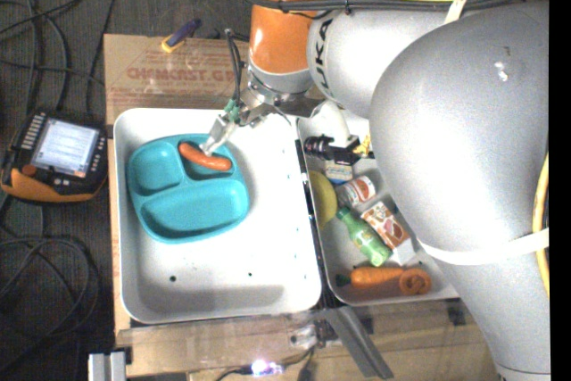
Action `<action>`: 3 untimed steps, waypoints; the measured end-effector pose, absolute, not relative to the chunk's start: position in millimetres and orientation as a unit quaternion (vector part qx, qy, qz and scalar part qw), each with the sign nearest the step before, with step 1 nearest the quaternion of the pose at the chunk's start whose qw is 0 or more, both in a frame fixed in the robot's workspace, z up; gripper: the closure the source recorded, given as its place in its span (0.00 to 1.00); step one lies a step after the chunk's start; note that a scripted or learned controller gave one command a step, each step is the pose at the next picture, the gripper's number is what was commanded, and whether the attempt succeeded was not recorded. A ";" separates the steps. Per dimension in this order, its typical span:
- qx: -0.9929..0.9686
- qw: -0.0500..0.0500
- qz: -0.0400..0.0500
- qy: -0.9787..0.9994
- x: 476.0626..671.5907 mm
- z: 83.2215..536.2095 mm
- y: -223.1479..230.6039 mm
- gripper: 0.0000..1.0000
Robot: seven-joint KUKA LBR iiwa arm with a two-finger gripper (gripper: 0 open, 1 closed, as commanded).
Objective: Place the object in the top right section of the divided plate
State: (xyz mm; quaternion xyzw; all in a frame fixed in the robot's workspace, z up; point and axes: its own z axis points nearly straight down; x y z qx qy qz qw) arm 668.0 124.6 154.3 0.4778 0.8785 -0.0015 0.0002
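Observation:
A teal divided plate (183, 214) lies in the left white bin (214, 281). An orange hot dog (205, 158) rests in the plate's top right section. My gripper (217, 137) hangs just above the hot dog's upper end, its pale fingers pointing down and left at it. The fingertips sit close together right over the sausage, and I cannot make out whether they still touch it.
The right bin (343, 288) holds a yellow banana (323, 194), a green bottle (363, 237), a carrot (388, 280), a small can (359, 190) and packets. My large arm covers the right side. A tablet (58, 153) lies left of the bench.

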 end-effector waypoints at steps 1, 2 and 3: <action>0.383 0.002 -0.001 0.924 669.1 328.2 74.6 0.00; 0.380 0.001 -0.002 0.925 664.7 315.2 49.8 0.00; 0.398 0.001 -0.001 0.917 659.3 259.2 -35.6 0.00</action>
